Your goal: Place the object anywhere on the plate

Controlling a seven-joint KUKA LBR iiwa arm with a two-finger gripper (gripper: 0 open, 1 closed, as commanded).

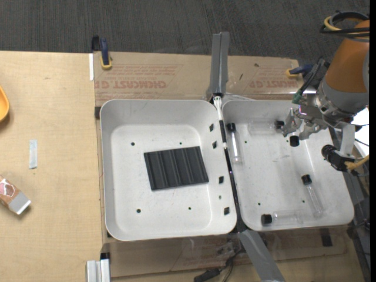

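A dark grey ribbed plate [176, 168] lies flat in the middle of the left bin [117, 216]. In the right bin [335, 216] lie clear tubes with black caps. One tube [232, 142] rests along the left wall, another [312, 194] sits right of centre, and a third [281, 218] lies along the front wall. My gripper [293, 133] hangs over the back right part of the right bin, well away from the plate. A small black piece shows at its tip; I cannot tell whether it is a tube's cap.
A grey metal bar [220, 63] rises behind the seam between the bins. Blue and yellow clamps [103, 53] hold cardboard at the back. On the wooden bench to the left lie a small packet [13, 197] and a grey strip [33, 154].
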